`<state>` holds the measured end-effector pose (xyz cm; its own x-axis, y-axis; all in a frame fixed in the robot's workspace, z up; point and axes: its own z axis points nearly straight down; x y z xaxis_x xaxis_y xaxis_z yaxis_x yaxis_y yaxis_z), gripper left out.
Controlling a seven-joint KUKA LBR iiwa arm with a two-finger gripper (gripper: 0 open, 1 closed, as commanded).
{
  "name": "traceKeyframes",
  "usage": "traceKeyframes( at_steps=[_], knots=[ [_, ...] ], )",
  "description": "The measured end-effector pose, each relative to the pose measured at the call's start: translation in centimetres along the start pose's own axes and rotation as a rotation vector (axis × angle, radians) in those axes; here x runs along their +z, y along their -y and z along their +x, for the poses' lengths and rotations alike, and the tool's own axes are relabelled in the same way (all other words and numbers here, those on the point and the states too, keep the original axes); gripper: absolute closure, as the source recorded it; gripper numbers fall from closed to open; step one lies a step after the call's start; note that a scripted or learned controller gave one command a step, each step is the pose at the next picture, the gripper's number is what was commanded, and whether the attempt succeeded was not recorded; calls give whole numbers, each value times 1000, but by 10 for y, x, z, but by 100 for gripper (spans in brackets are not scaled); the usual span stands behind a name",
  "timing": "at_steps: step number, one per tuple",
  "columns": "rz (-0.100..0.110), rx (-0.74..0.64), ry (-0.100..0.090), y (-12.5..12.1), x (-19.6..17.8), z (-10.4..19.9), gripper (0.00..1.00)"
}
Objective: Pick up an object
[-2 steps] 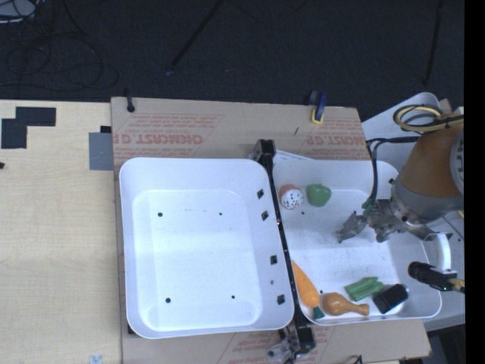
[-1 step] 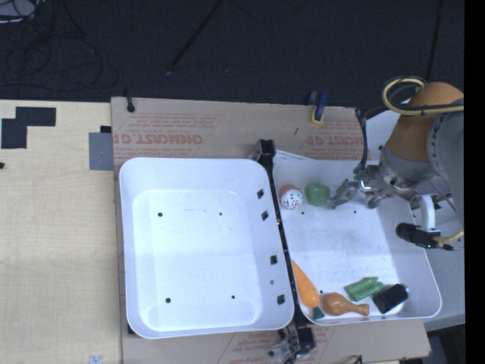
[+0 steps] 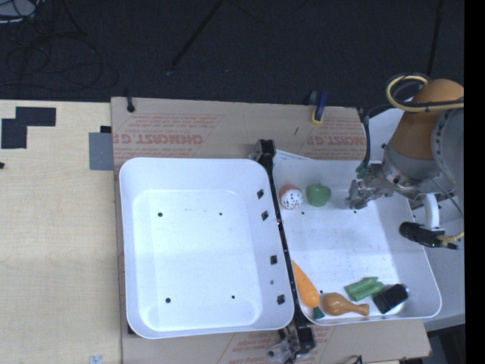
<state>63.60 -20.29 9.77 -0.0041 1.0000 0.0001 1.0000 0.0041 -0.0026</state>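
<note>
The right bin [image 3: 356,241] holds a white ball with red dots [image 3: 291,198] and a green round object [image 3: 319,195] near its far left. Along its near edge lie an orange carrot [image 3: 305,283], a tan gourd-shaped toy [image 3: 342,304], a green pod [image 3: 362,287] and a black block [image 3: 391,298]. My gripper [image 3: 359,195] hangs over the far right part of this bin, to the right of the green object and apart from it. Nothing shows between its fingers.
The left bin [image 3: 197,245] sits beside the right one, with a black divider strip [image 3: 276,233] between them. Cardboard [image 3: 197,131] lies under both bins. A blue clip [image 3: 319,106] stands at the cardboard's far edge. The arm's orange band [image 3: 424,123] is at the right.
</note>
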Motion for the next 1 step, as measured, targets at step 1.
traceKeyframes(
  at_steps=[1],
  knots=[
    [-4,-3,-3,4,-45,82,100]
  ],
)
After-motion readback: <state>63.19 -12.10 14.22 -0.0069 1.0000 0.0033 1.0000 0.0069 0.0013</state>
